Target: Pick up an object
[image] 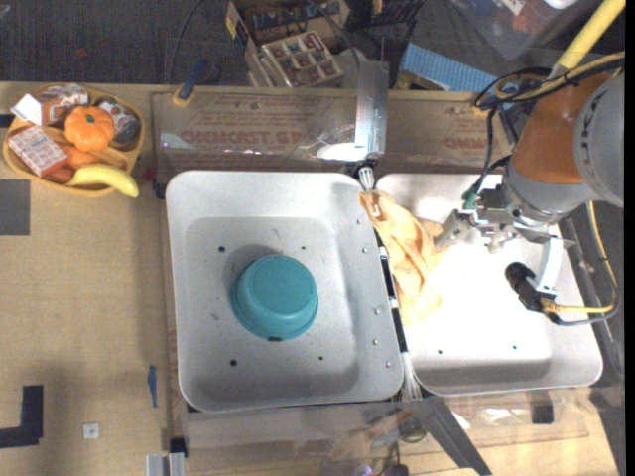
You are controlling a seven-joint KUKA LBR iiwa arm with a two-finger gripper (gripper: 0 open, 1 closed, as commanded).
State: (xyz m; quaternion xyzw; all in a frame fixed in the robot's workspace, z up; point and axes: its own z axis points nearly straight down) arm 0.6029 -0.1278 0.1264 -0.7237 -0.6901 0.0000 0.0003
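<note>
I'm in a robotics lab or workshop. My bench [79,296] is bare plywood carrying two white bins [198,206], with a clear plastic sheet [268,132] behind them. Loose cables [571,310] trail off my wrist. Cardboard boxes [288,28] and crates [397,3] sit on the dark floor. Bowl of toy fruit [74,142] at the corner.

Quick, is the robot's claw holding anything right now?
gripper: over the right bin, beside the yellow cloth; open or closed cannot be told.
</note>
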